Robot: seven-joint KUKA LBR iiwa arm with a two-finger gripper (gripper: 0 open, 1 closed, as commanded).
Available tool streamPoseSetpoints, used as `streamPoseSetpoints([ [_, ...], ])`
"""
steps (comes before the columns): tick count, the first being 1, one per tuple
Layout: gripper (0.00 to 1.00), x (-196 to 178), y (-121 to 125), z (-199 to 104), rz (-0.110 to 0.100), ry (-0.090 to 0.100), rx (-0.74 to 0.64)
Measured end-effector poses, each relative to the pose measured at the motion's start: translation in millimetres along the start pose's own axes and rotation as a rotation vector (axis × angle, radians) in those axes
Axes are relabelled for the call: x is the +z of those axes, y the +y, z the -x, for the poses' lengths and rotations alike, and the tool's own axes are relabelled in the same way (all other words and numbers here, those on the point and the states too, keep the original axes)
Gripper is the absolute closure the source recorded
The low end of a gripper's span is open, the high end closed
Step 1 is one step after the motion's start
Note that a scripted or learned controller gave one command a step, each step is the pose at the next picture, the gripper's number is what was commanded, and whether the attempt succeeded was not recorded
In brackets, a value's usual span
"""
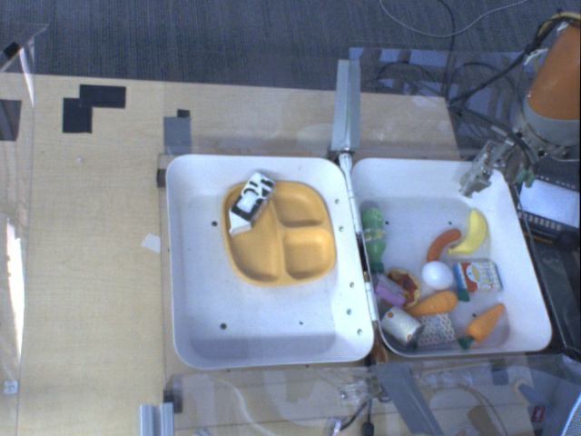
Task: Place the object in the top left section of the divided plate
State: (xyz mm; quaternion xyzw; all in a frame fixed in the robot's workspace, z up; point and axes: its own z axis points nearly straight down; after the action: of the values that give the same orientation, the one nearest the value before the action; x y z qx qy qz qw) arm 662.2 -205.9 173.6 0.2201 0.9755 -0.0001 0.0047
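Nearest you, at the tabletop's front edge, sit the two white bins: left bin [195, 334] and right bin [536, 330], touching along a centre divider. Right bin is cluttered w/ toy food: can [400, 325] at its front-left corner, two carrots [433, 302] [487, 321], white egg [437, 273], small carton [478, 276], banana [470, 232], sausage [444, 242], green veg [373, 227] along the divider side.

Left bin holds the yellow divided plate [290, 243], set toward the bin's rear and right. On it lies the object [251, 200], a small black-and-white box, tilted, lying in the plate's rear-left section and overhanging that rim a bit toward the bin floor. So it looks already at or very near target; you may judge the task nearly done, tho it isn't fully seated inside the compartment.

Pincer [479, 173] hangs over the right bin's rear-right corner, well apart from the object, w/ nothing between its tips. Whether the tips are spread or pressed together: can't tell, too small and blurry.

Handling, as a guess: box looks light, stiff, prob. cardboard or plastic w/ smooth faces, so it could slip or skate on the plate. If you need to nudge or re-grip, take it across the short width, mid-length, and approach along its tilt. Not fragile by the look.
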Motion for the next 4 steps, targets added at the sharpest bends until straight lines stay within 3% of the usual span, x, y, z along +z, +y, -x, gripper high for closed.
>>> streamPoseSetpoints([
  [1,1.00,-83,0,-2,0.001,-0.004,-0.111],
  [2,1.00,-69,1,-2,0.001,-0.002,-0.155],
  [3,0.00,-69,1,-2,0.001,-0.002,-0.155],
  [4,1.00,-83,3,0,0.003,-0.015,-0.157],
])
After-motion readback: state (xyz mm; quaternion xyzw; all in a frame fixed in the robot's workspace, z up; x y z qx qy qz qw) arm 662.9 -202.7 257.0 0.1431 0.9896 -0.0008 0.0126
